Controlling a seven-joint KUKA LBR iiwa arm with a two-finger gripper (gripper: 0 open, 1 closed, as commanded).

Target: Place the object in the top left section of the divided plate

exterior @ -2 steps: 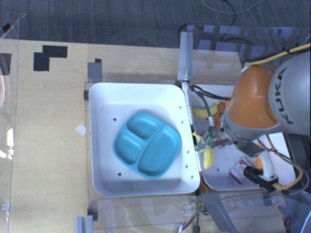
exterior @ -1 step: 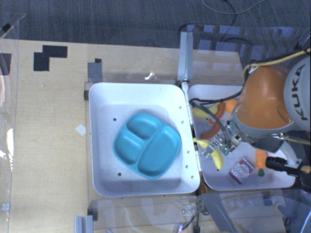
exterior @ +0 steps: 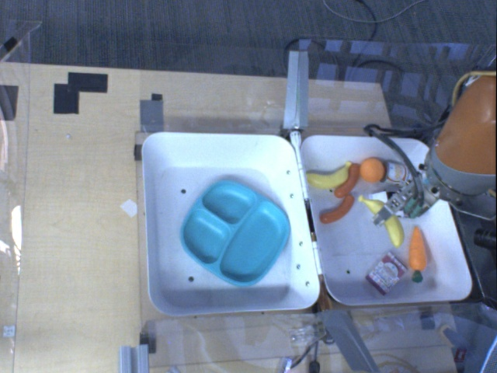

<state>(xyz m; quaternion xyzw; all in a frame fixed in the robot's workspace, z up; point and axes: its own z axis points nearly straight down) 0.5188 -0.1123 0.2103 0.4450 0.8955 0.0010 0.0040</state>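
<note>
Two bins, the gripper [exterior: 390, 208] over the right one
You see the blue divided plate [exterior: 236, 231] left; a banana [exterior: 394, 228], carrot [exterior: 418, 249] right; finger state unclear

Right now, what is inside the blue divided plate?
Nothing shows in any of the three sections of the blue plate; all the blue bottoms are bare. The food lies in the right bin, where the gripper is over a banana, partly hiding it.

divided plate [exterior: 235, 232] unobstructed — toys [exterior: 345, 181] crowd right bin [exterior: 450, 284]
</note>
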